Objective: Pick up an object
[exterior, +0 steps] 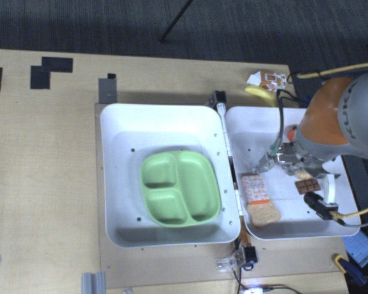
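Note:
My gripper (271, 162) hangs low inside the right bin (251, 124), near its middle, on the grey arm with the orange band (322, 118). Just below and left of it lies a flat pinkish packet (256, 188). A tan, bread-like block (265, 214) rests against that packet's near end. A small brown piece (306, 185) lies to the gripper's right, partly under the wrist. Nothing shows between the gripper's tips.
The left bin (119, 139) holds a green divided plate (180, 187). A yellow banana-shaped thing (260, 93) and a small printed wrapper (267, 78) lie on the bench behind the right bin. A ridge (228, 158) separates the bins.

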Motion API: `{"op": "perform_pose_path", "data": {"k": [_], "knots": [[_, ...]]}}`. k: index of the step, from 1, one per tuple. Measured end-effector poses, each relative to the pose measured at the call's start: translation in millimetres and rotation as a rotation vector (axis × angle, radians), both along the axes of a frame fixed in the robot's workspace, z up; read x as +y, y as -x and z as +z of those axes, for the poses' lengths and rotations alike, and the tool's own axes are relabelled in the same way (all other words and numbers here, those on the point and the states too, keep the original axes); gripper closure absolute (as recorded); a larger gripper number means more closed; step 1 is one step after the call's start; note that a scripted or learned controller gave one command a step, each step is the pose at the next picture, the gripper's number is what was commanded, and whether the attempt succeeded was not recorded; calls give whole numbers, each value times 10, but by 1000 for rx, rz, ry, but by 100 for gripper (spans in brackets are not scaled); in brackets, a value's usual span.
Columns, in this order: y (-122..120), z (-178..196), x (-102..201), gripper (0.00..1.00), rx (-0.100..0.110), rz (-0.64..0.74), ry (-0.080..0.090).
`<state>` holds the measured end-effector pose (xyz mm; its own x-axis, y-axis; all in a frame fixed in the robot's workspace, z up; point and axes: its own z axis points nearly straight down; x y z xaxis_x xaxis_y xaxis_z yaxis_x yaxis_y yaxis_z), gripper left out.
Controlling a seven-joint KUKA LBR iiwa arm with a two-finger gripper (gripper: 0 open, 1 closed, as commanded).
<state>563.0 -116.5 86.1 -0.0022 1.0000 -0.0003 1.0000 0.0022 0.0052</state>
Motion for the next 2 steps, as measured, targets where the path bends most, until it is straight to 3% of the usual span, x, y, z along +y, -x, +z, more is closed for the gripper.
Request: {"op": "perform_pose_path", "data": {"k": [1,2], "knots": [[-22,118,3,100,-6,1,0],[-476,670,-905,100,0,1,3]]}}
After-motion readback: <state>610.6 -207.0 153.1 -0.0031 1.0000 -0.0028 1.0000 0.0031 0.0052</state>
